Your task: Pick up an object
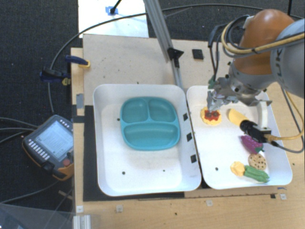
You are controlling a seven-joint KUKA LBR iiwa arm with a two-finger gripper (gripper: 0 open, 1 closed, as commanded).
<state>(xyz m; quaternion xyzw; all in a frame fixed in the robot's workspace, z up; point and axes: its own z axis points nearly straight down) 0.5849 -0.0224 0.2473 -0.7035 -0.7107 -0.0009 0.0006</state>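
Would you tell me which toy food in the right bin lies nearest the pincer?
The round yellow piece with red topping, directly under the pincer; the banana, purple piece and cookie lie farther off.

Dark, speckled carpet floor (33,27) all around, crossed by thin black cables (57,56) looping off the left. A pale wooden bench (124,56) in the middle, clamped at its left edge with a blue-and-yellow clamp (76,61), a slanted grey metal pole (159,25) rising from its far side, a white sheet (112,11) with blue tape lying beyond on the floor. At lower left, a grey and orange handheld control pendant (50,147) with a lit screen, resting on the carpet beside the bench; even, soft light throughout, without hard shadows.
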